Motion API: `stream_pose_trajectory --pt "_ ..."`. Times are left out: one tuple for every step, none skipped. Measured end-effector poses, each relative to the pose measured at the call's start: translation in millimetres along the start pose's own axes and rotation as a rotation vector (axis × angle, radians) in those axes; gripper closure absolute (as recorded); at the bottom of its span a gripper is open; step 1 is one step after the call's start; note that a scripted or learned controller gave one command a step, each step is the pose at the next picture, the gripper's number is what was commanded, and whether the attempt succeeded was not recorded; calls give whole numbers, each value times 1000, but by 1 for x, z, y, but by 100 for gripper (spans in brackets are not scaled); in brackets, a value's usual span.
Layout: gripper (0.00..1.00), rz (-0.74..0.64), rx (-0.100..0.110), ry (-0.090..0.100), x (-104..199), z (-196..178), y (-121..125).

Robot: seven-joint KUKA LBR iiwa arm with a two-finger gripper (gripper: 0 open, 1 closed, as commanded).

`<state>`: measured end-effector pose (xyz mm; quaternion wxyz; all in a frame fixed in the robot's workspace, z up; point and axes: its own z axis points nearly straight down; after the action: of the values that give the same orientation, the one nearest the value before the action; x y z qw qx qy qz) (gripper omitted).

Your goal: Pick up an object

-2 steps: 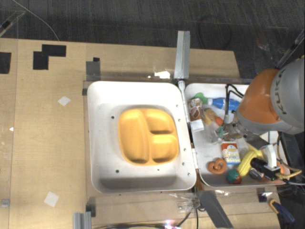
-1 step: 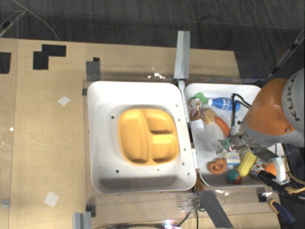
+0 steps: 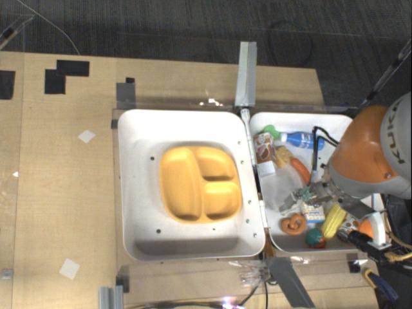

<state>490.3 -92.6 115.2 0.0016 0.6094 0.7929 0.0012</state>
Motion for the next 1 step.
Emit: stream_pose_trajectory --pt "0 388 -25 -4 -14 20 5"
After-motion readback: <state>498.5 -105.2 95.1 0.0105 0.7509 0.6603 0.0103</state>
